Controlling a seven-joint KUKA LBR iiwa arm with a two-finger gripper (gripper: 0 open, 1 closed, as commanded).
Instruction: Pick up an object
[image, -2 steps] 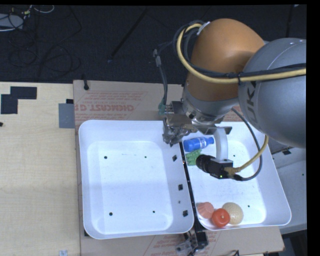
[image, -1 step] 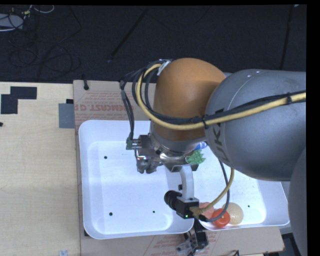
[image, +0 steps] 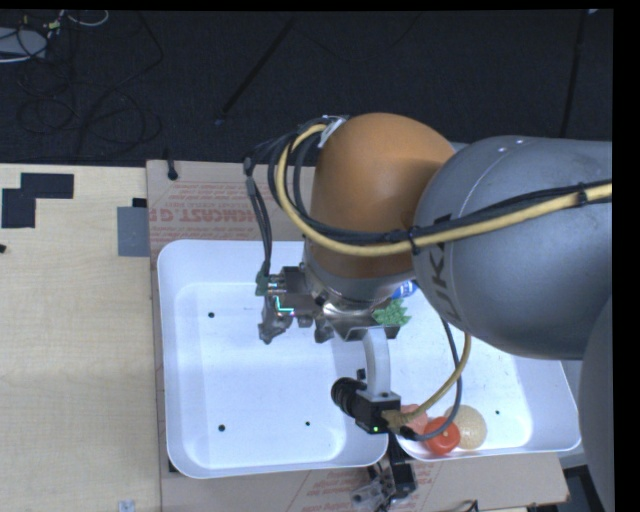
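A shallow white plastic bin (image: 190, 400) sits on a brown cardboard sheet with red print (image: 210, 212) on a pale wooden bench (image: 70, 350) that bears black and grey rectangular patches, and beyond it lies a dark floor strewn with cables (image: 120, 90). The gripper (image: 275, 325) hangs over the bin's middle, its state impossible to tell. A small red-orange round object (image: 441, 436) touches a pale yellowish translucent ball (image: 470, 427) in the bin's near right corner.

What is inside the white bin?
In the shallow white bin, a small red round object and a pale yellowish round one sit at the near rim. The grey arm hides its right part.
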